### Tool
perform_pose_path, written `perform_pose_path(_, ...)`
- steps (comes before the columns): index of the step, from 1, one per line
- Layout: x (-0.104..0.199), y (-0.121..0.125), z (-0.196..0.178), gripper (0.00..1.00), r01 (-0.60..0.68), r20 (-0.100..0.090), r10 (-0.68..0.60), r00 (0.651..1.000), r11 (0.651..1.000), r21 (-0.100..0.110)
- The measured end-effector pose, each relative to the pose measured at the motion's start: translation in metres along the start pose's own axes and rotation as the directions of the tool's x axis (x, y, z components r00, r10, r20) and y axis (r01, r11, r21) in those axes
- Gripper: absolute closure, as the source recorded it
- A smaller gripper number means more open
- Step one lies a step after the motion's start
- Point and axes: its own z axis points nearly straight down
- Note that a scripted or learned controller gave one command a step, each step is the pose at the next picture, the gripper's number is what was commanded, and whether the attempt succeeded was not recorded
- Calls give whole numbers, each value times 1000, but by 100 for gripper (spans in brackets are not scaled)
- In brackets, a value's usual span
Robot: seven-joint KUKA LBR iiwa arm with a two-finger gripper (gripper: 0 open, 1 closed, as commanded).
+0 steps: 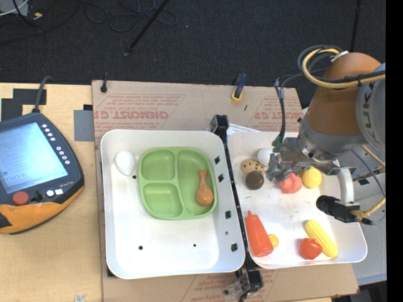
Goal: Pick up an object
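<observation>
we see the gripper (279,168) low in the right bin (352,247), beside a pink object (290,183) and near a brown ball (254,180) — if it is open or closed we cannot tell. a yellow ball (312,178) lies just right of the pink object. nearer the front are a corn cob (321,237), a red bottle (257,233) and a red piece (310,248). in the left bin (126,244) a green tray (157,200) holds a drumstick (203,189) — a white egg (124,163) lies beside it.
</observation>
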Motion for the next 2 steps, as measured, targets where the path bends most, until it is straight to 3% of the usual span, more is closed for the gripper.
perform_pose_path(1,-6,-10,-8,100,-1,1,1,1000,1000,1)
perform_pose_path(2,-6,-17,9,100,-3,1,3,1000,1000,3)
